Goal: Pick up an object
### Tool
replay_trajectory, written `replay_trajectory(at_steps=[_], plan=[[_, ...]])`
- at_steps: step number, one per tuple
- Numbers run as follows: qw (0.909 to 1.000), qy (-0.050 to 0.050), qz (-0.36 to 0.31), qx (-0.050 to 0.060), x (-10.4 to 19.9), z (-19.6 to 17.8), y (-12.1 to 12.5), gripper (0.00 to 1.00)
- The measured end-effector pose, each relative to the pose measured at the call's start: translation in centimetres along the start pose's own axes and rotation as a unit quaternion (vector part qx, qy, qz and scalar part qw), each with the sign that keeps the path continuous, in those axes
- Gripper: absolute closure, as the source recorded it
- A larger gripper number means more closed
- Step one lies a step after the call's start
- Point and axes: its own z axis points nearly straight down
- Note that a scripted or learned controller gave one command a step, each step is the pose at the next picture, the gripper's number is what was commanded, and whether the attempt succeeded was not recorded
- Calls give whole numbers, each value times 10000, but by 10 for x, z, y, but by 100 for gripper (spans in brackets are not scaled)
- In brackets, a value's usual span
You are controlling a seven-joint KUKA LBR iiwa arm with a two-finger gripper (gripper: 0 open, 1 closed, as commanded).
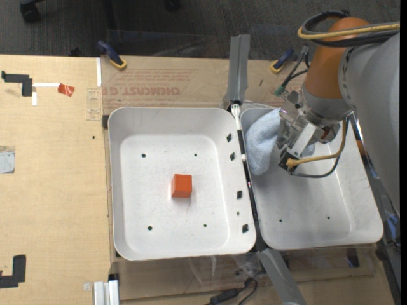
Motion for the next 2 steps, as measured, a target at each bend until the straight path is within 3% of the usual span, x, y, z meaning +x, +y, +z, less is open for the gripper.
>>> replay_trajectory(at_steps=[1, 2], plan=[[9987, -3, -502, -1, 7, 0, 5, 100], [9879, -2, -1554, 8, -13, 1, 5, 100]])
